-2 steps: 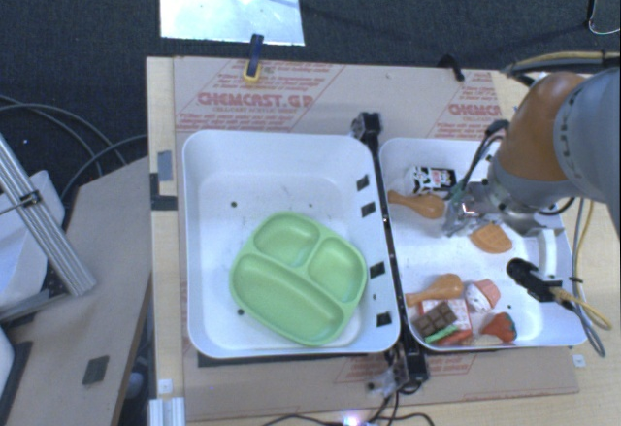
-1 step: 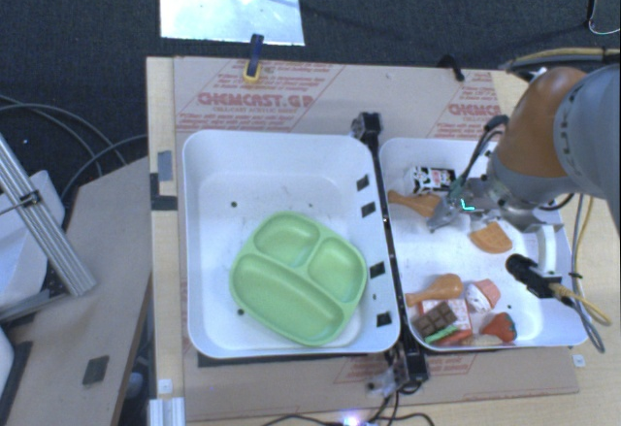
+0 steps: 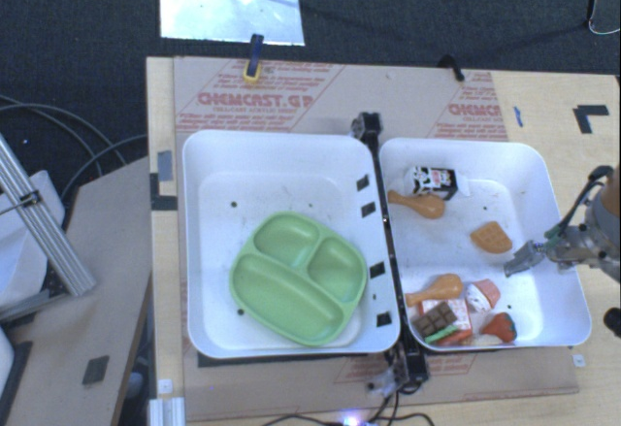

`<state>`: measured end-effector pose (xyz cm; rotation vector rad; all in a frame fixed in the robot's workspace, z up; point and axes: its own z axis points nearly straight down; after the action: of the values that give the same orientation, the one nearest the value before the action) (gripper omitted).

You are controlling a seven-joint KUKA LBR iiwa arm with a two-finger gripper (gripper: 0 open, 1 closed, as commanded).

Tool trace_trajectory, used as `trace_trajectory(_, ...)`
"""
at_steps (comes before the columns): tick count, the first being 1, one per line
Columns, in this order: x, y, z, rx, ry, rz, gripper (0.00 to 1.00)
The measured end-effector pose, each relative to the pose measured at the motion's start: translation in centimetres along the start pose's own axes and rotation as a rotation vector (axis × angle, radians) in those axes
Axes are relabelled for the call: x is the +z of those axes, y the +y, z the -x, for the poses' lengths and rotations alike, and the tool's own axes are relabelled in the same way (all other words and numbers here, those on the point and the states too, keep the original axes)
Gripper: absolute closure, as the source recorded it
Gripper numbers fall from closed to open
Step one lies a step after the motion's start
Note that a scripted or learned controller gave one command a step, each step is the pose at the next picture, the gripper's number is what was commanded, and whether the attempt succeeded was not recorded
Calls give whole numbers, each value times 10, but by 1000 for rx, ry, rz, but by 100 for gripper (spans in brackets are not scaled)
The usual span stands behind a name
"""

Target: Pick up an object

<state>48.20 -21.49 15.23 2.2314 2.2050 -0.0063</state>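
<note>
While the arm reaches in from the right edge, its gripper (image 3: 532, 257) hangs over the right bin (image 3: 543, 172) near the bin's right wall, with the fingers slightly spread and nothing between them. Just up-left of the fingertips lies an orange toy wedge (image 3: 492, 239), close but apart. A toy drumstick (image 3: 418, 204) and a black-and-white carton (image 3: 433, 181) sit toward the far side. A second drumstick (image 3: 437, 290), a chocolate-bar toy (image 3: 441, 321) and a strawberry (image 3: 500, 326) crowd the near wall. Bare floor lies mid-bin. The left bin (image 3: 213, 172) holds a green divided plate (image 3: 299, 277).
</note>
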Motion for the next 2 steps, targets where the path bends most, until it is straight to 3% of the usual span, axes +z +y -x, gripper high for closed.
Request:
trace_trajectory(1, 71, 78, -20, -20, 7, 2, 0)
trace_trajectory(2, 56, 78, -18, -17, 5, 5, 100)
